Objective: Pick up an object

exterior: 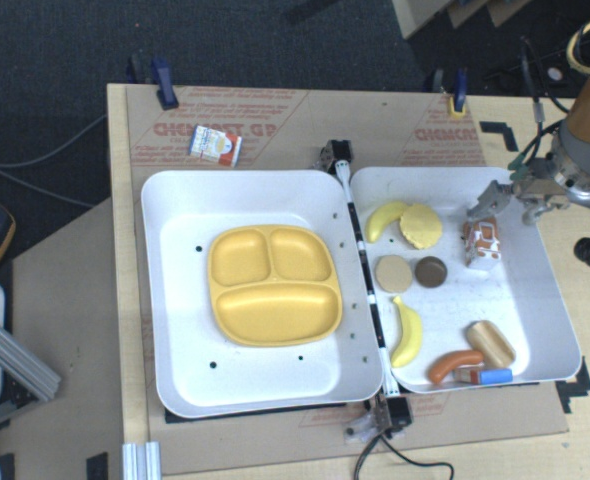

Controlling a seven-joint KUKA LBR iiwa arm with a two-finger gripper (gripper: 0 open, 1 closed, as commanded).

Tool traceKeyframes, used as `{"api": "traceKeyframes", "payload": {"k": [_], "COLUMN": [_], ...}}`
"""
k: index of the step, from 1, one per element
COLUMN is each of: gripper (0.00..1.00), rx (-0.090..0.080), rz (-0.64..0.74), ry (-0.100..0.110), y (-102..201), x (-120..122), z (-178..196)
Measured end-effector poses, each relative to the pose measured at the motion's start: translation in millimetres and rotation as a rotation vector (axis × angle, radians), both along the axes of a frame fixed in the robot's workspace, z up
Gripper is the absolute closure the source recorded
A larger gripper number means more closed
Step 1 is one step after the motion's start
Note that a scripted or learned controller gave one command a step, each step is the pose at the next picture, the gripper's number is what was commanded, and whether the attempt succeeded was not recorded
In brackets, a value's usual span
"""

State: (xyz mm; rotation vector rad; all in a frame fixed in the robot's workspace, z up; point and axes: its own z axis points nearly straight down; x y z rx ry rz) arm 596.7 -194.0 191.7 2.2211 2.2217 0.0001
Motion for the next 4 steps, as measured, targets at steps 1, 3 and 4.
{"api": "traceKeyframes", "payload": {"k": [1, 3, 4], "gripper": [0.0, 1.0, 1.0], "rx": [0.007, -0.004, 0.001], "rz": [0.0, 0.004, 0.007], "ry": [0.004, 0.02, -0.013], "y": [-28, 56, 120], "x": [23, 66, 63], "z": [-93, -106, 1]}}
